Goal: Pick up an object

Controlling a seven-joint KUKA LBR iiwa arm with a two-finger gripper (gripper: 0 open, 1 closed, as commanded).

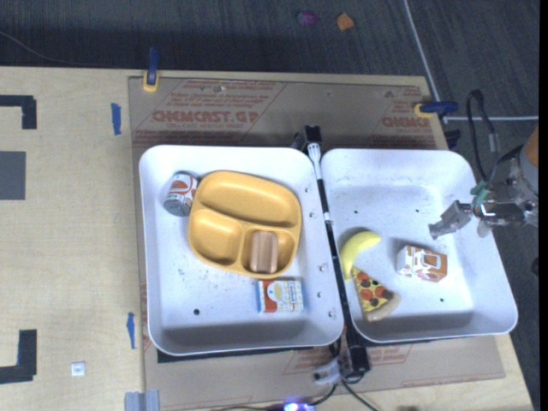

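Reaching in from the right, the arm has its end effector (449,221) over the right bin (479,315), near that bin's right wall and clear of every item. Nothing between the tips that I can see. Open or shut: cannot tell, too small and seen at a slant.

Camera view, right bin: small white-and-orange carton (421,264) sits just below and left of the end effector, closest candidate. Banana (360,247) near the left wall, toy pizza slice (373,292) touching or just beside its lower end.

Left bin (163,315): yellow divided tray (244,221) with a brown block (262,251) in its lower right compartment. Can (180,193) lies against the tray's upper left edge. Small printed carton (280,295) lies just below the tray.

Step, my read: approach phase, no grasp made. Target not committed, but the white-and-orange carton is the likely pick given position.

Next move calls for: shift slightly left and toward the near wall to centre over the carton, align with its short side, descend, close. The carton lies at an angle, so wrist yaw matters. Risk: it slides on the smooth bin floor if one tip lands first.

Writing: the brown board on the counter (68,229) behind the bins reads roughly "CHEMCAST GP" in red, repeated at the right but cut off. Carton and can labels too small to read.
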